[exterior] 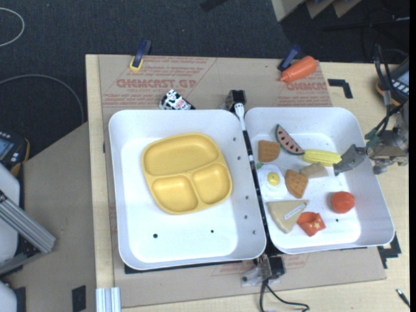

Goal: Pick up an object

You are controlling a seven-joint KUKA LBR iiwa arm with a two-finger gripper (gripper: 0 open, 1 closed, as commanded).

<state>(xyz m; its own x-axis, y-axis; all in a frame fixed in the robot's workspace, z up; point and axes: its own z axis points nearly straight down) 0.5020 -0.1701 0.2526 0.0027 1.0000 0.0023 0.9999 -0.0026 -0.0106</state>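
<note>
The right bin [370, 226] holds several toy foods: a watermelon slice [288, 140], a corn cob [321, 156], a brown bread piece [268, 151], a fried egg [272, 178], a brown wedge [296, 183], a pale cheese wedge [286, 213], a small red piece [312, 223] and a red tomato [342, 201]. My gripper [348, 160] reaches in over the bin's right side. Its dark tip sits just right of the corn cob and above the tomato. Nothing hangs from it that I can see.
The left bin [130, 226] holds a yellow divided plate [187, 172]. An orange carrot [299, 69], a black-and-white toy [174, 100] and a blue-yellow clamp [138, 56] lie on the board behind the bins. A black clip [235, 99] sits between the bins at the back.
</note>
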